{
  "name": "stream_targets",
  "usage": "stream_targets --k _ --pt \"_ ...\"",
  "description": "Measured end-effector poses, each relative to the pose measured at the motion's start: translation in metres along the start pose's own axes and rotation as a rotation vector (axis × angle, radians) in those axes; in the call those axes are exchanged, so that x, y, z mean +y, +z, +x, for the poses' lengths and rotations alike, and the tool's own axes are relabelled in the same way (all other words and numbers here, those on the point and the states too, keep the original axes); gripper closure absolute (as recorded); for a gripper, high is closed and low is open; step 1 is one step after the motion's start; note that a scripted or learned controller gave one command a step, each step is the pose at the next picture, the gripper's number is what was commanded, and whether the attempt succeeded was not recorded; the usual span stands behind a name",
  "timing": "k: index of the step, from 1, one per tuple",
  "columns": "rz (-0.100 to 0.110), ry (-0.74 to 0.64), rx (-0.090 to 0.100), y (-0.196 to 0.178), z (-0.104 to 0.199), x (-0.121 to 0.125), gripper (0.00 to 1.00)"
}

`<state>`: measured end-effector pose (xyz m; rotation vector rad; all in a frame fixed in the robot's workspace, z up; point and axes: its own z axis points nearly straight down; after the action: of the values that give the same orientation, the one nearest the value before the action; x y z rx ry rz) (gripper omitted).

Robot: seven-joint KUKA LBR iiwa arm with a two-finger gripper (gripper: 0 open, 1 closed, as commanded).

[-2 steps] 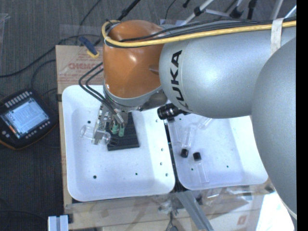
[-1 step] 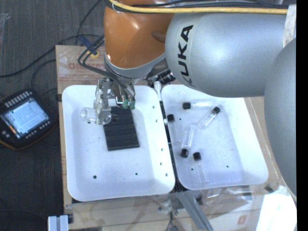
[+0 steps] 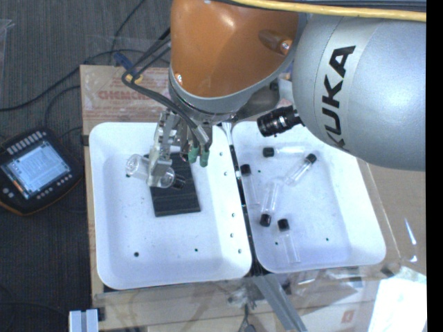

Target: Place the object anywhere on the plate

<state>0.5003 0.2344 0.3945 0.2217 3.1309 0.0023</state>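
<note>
From my remote station I find the gripper [image 3: 166, 159] lowered into the left bin [image 3: 118, 254], right over the far end of the dark ribbed plate [image 3: 176, 200]. A clear vial with a black cap [image 3: 160, 175] lies at the fingertips, with another clear piece [image 3: 135, 164] just to its left. The vial appears to sit between the fingers, but glare and clear plastic blur the edges, so I cannot tell whether they are clamped on it or merely beside it.

The vial's cap end overlaps the plate's upper edge; the body seems to hang off toward the bin floor. I judge placement near but unconfirmed: release and withdrawal remain. Several more vials [image 3: 302, 169] and loose black caps [image 3: 265, 220] lie in the right bin [image 3: 360, 251].
</note>
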Motion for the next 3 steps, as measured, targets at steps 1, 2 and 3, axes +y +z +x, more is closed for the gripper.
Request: stream_targets --k 1,2,3 --pt "0.001 -0.219 -0.002 -0.036 -0.054 0.006 1.0" --pt "0.0 -0.558 -0.001 -0.039 -0.068 0.009 1.0" --pt "-0.001 -0.875 0.001 -0.028 -0.058 0.008 1.0"
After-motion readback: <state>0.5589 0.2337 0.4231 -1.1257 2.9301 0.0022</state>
